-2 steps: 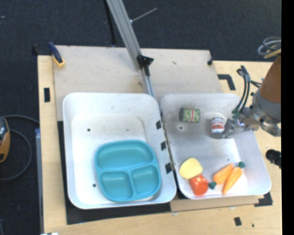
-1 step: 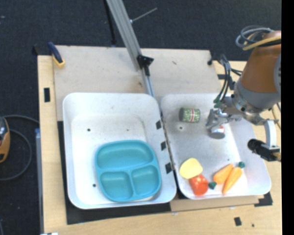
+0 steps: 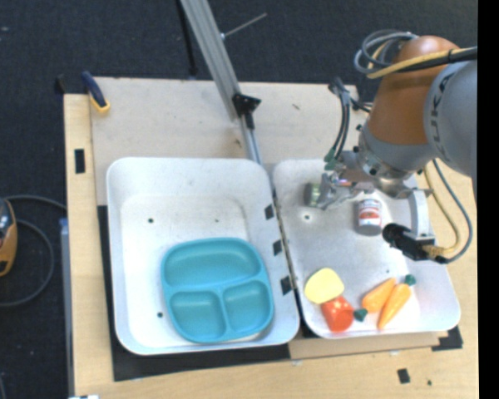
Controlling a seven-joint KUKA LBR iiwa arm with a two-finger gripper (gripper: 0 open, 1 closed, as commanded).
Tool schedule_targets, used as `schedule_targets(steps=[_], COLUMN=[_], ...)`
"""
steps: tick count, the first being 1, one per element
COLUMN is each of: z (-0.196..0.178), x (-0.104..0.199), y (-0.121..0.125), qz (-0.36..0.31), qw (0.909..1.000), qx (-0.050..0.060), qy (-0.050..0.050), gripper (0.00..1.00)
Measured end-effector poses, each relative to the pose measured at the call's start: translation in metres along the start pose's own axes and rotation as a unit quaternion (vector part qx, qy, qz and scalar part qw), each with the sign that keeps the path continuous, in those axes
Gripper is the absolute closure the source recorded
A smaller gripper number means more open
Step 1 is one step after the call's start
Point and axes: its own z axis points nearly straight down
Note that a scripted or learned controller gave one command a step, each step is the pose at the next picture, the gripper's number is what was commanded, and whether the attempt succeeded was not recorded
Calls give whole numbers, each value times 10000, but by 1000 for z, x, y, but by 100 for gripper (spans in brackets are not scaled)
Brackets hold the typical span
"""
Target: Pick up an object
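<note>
Over the right bin [image 3: 432, 318] the gripper [image 3: 326, 191] is poised; its opening cannot be told; the small can [image 3: 368, 216] just beside could be toppled; the carrots [image 3: 388, 299] lie well apart.

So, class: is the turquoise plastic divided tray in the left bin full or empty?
Empty: the turquoise plastic divided tray shows bare bottoms in all three compartments; it lies flat in the left white bin.

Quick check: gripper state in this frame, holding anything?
Gripper: over the right bin's far end; open or shut cannot be told, and nothing is seen held.
</note>
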Motion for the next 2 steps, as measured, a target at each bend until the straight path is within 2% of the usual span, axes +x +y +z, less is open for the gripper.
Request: schedule_targets(steps=[2], z=[5], x=[115], y=[37], qz=[6], qw=[10000], qx=[5], qy=[-4], gripper=[100])
